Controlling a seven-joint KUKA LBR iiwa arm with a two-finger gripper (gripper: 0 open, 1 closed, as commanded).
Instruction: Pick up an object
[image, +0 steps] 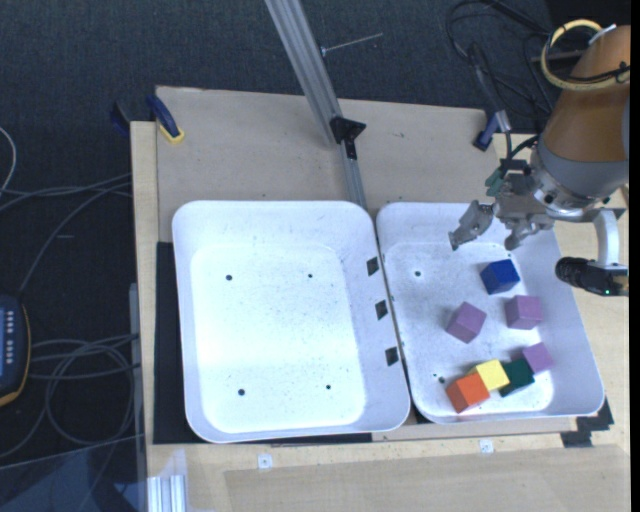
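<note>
1. The gripper (494, 232) hangs over the far end of the right bin (420, 390), fingers spread apart and grasping nothing.
2. A blue cube (499, 275) sits just below it, apart from the fingers.
3. Three purple blocks lie nearer me; an orange block (466, 391), yellow block (491, 376) and green block (517, 374) touch in a row.
4. The left bin (200, 300) sits alongside on the tabletop (250, 140).

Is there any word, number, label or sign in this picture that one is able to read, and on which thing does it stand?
None can be read.
The small blue cube, the purple cubes and the two shallow white plastic bins bear no print.
The dark device at the left edge has small marks, too blurred to read.
</note>
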